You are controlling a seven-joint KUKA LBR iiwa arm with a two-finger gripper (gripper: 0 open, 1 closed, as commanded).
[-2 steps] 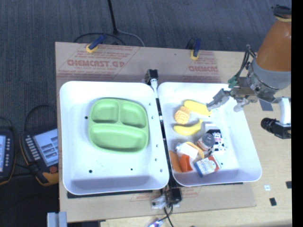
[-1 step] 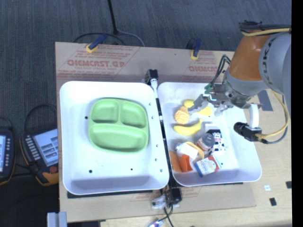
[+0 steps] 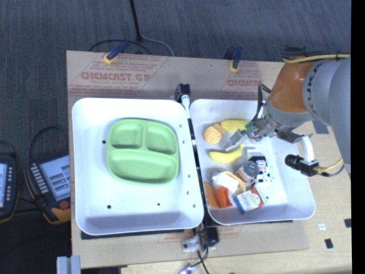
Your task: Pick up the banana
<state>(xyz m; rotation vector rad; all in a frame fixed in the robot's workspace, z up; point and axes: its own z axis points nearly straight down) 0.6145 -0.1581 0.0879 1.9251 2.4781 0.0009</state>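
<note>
One gripper, tip parked low in the right bin, right at the upper edge of the banana. Open or closed? Can't tell from this angle, just too small and grey against the white. Nothing visibly held, so not calling it a grab.

Banana lying flat on the bin floor, near the left wall, curved like a smile with the ends pointing up-screen. Just above it: a piece of corn and another yellow lump, both close but apart from it. Below it, a pile of clutter: white and orange carton, dark-lidded little jar, black-and-white thing, orange carrot-looking piece, small boxed item.

Handling guess: almost certainly a toy, so light, stiff and smooth. Probably slippery, and likely to squirt out sideways if pinched near a tapered end. Best bet would be straddling the fat middle, across the narrow width, coming straight down. Plenty of bare floor on both long sides there, so room to get around it. Worth watching the corn on the way in.

Further out: orange band above the wrist, grey arm coming in from the right. Left bin with a green divided plate sitting in it, well away from the action.
</note>
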